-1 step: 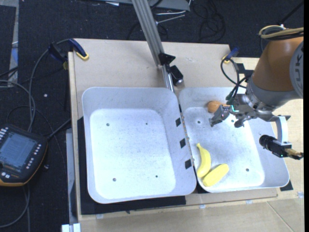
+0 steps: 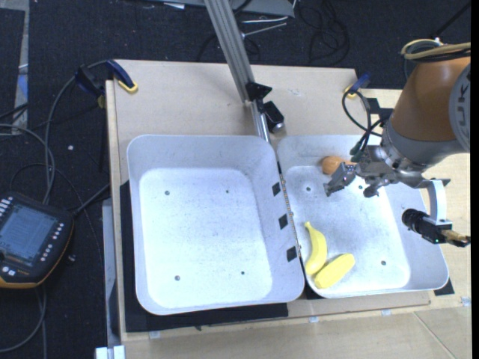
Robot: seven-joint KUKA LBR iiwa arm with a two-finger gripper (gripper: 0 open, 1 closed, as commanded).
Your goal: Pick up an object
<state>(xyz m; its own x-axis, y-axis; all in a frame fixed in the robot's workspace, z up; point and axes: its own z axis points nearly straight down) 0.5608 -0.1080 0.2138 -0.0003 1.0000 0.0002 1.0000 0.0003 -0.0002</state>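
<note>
The bench [image 2: 187, 96] is carrying two shallow white bins side by side, and the arm [image 2: 430, 111] is reaching in over the right bin [image 2: 389, 223], with the left bin [image 2: 202, 223] lying well off beyond the tool's far side. The gripper [image 2: 350, 179] is hanging over the upper part of the right bin, and its dark fingers [image 2: 337, 182] are pointing toward the bin divider; whether they are standing wide or narrow I cannot tell, and nothing is showing between them. A yellow banana [image 2: 316, 247] is lying below the tool, toward the bin's near edge, and a second yellow piece [image 2: 334, 271] is touching it just beyond, further from the tool. A small orange object [image 2: 330, 164] is sitting just beside the fingers, at the bin's upper wall. Judging from this, the orange object is the nearest candidate, though it is sitting tight to the wall, which is likely leaving little room for a finger behind it. Doing the step well is probably meaning centring directly over one object, turning the wrist so the fingers straddle its narrow side, and descending fully before closing; the banana is offering more free space around it.
</note>
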